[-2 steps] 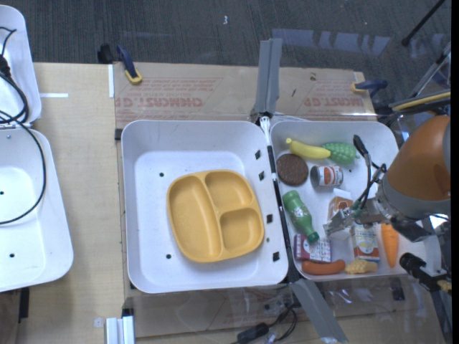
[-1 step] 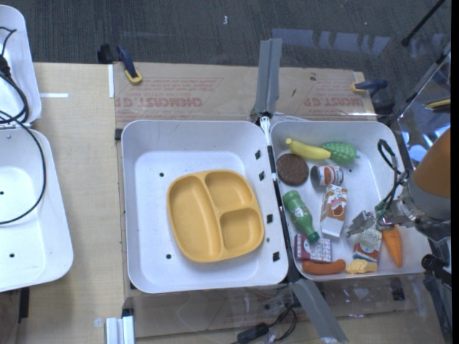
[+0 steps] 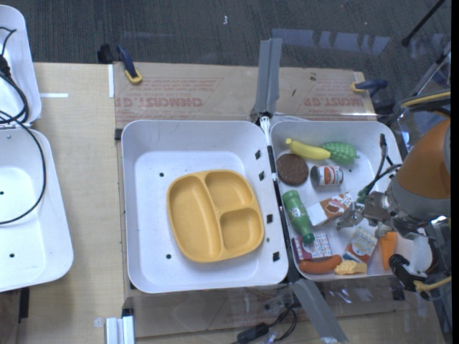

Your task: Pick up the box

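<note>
Task not done: small flat red-and-white printed cardboard box lies at 6 o'clock of the right shallow white bin, beside the green plastic bottle. Gripper hovers near at 2 o'clock of it; finger state: cannot tell. Box print unreadable; the brown cardboard sheet reads, reversed, "CHEMCAST GP".

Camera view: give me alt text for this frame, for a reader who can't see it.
The arm's hand hangs low over the right bin, above a small box lying among a green bottle, banana, can and brown disc. The left bin holds a yellow divided plate.
</note>
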Available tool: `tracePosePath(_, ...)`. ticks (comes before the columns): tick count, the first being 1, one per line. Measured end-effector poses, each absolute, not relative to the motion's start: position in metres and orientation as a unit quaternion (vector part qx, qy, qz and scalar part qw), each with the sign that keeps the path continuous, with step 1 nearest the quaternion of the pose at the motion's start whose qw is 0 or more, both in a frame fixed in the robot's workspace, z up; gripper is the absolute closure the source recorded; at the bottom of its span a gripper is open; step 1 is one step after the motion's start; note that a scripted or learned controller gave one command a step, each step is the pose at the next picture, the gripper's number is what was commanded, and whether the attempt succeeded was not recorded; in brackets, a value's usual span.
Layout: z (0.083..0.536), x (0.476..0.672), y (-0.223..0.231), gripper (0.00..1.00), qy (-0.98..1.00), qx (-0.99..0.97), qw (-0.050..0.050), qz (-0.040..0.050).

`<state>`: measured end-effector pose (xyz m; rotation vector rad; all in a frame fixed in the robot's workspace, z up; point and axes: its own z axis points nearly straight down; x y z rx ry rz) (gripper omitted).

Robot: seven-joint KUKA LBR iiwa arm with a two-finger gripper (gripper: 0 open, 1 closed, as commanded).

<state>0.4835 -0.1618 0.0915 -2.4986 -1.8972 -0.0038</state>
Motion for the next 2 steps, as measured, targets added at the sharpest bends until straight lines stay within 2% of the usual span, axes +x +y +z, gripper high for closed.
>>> tracePosePath(1,0.0999,0.4829,-0.1634,1.0,-0.605,-0.796,0.002,0.0006)
tracePosePath(2,0.0999,0.4832,-0.1625,0.0,-0.606,-0.796,0.002,0.0001)
